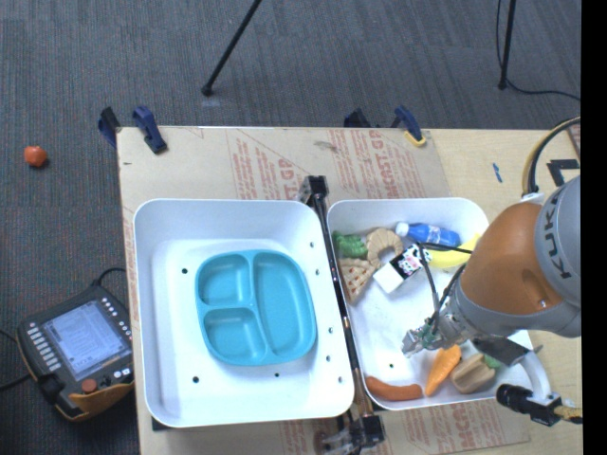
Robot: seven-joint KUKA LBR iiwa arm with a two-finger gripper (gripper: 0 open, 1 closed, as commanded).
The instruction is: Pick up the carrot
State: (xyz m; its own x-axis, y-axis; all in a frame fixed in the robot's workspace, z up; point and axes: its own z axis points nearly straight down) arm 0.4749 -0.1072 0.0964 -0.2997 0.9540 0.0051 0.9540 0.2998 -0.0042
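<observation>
Honestly, left bin had just the blue divided tray, out of the way | right bin held the clutter, sausage by the front wall | carrot lay beside it, tilted, near the front-right corner | gripper hung at the carrot's top end, probably lining up a grab; grip state: couldn't tell.

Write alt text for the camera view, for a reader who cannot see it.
A grey and orange robot arm reaches into the right white bin, its gripper just beside an orange carrot among toy foods. The left white bin holds a blue divided plate.
</observation>
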